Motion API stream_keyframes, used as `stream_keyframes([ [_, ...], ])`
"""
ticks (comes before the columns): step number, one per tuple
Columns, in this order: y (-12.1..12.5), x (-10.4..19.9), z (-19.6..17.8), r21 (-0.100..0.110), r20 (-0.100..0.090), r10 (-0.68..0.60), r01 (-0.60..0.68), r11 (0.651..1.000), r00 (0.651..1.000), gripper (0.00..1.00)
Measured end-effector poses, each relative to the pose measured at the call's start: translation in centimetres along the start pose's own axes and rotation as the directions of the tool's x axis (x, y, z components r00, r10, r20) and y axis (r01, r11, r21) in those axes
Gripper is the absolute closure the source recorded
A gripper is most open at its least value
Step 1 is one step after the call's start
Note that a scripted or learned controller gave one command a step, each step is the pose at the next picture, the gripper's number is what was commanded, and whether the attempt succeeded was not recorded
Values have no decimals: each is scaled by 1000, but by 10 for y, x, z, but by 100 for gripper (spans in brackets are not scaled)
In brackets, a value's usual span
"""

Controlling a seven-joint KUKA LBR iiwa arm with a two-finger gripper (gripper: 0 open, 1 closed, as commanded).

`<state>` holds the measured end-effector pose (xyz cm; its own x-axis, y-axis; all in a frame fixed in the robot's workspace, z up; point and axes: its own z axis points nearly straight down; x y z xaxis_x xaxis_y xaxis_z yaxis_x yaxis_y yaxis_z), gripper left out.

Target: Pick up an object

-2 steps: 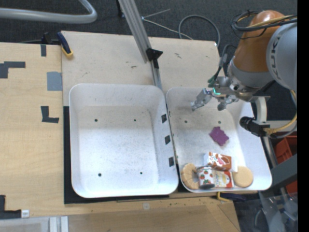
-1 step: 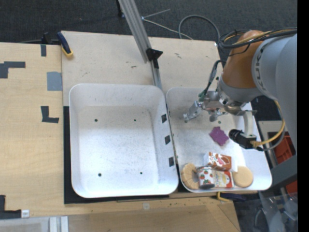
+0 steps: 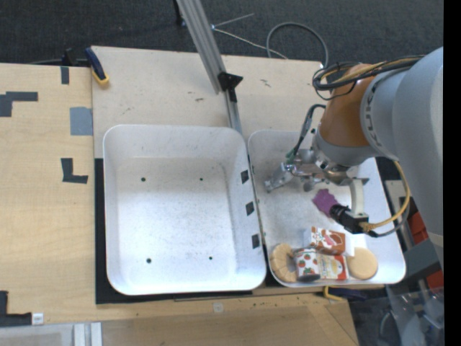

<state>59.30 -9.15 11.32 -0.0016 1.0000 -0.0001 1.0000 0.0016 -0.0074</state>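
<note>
Left bin floor offers open access; right bin near end is crowded by food items.

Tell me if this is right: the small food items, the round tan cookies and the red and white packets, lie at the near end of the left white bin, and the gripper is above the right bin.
One detail is wrong. The camera view shows the round tan cookies and the red and white packets at the near end of the right white bin, not the left white bin. The gripper is indeed above the right bin.
</note>
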Motion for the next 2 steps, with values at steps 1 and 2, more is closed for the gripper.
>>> stream_keyframes([
  [1, 0, 1, 26, -4, 1, 0, 0, 1000, 1000, 0],
  [2, 0, 2, 15, -5, 0, -1, 1, 1000, 1000, 100],
])
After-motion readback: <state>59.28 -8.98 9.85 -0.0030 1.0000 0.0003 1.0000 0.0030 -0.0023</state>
